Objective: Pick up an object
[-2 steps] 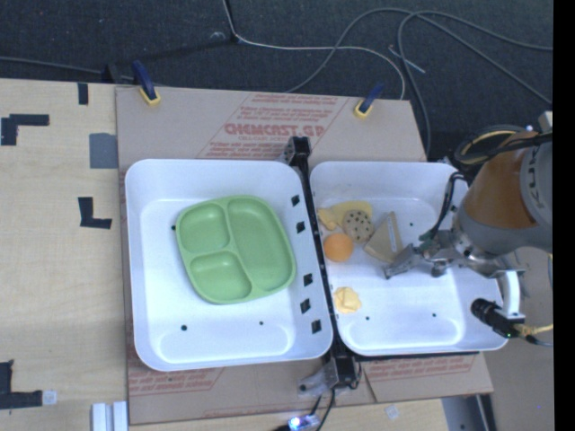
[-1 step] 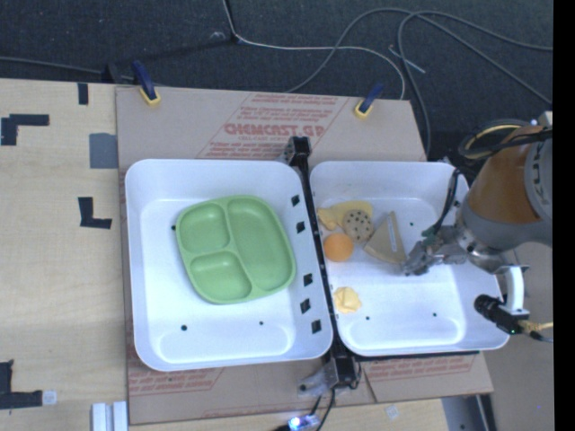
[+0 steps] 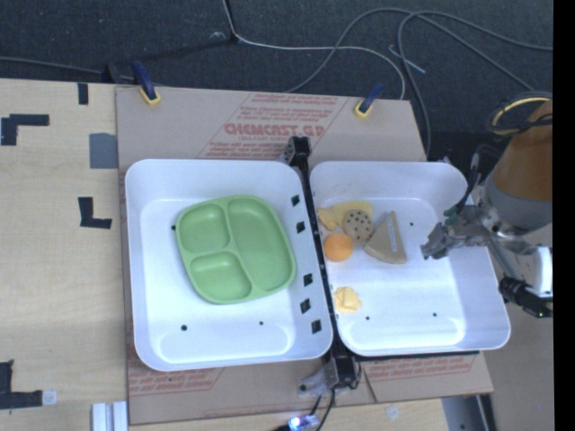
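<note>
Hovering over the right bin at its right side, the gripper hangs clear of the food toys. Whether it is spread cannot be told. A tan wedge, orange ball and yellow pieces lie left; a green plate fills the left bin.

Red printing runs across the brown cardboard sheet lying under the two white bins. The largest line appears to read "CHEMCAST GP", set at a slight slant near the sheet's far edge. Smaller red lines above and below it are too fine to read. More red print at the sheet's near edge is illegible.
</note>
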### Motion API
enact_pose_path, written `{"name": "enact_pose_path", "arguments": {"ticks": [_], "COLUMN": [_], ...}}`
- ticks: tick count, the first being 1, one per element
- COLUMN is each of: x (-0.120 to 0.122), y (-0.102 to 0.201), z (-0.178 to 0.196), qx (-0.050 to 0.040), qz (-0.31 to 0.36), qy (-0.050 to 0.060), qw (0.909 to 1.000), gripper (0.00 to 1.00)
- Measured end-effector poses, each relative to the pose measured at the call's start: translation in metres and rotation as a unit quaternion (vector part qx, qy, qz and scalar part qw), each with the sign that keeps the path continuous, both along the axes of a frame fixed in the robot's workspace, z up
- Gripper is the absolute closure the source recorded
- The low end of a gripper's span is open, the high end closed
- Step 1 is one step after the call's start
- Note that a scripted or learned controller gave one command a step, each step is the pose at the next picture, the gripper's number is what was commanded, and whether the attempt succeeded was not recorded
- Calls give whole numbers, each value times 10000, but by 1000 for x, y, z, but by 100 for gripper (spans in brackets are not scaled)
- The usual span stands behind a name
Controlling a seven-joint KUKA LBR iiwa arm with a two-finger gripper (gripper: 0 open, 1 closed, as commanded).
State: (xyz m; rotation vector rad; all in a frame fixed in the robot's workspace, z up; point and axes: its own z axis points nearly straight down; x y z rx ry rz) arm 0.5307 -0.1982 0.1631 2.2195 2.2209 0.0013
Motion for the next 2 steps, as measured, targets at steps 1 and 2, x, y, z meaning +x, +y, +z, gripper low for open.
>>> {"name": "enact_pose_path", "arguments": {"ticks": [1, 2], "x": [-3, -2], "y": [-1, -1], "z": [62, 99], "qx": [-3, -1], "qz": [3, 6], "qy": [-4, -3], "qw": [10000, 10000], "gripper": [100, 100]}}
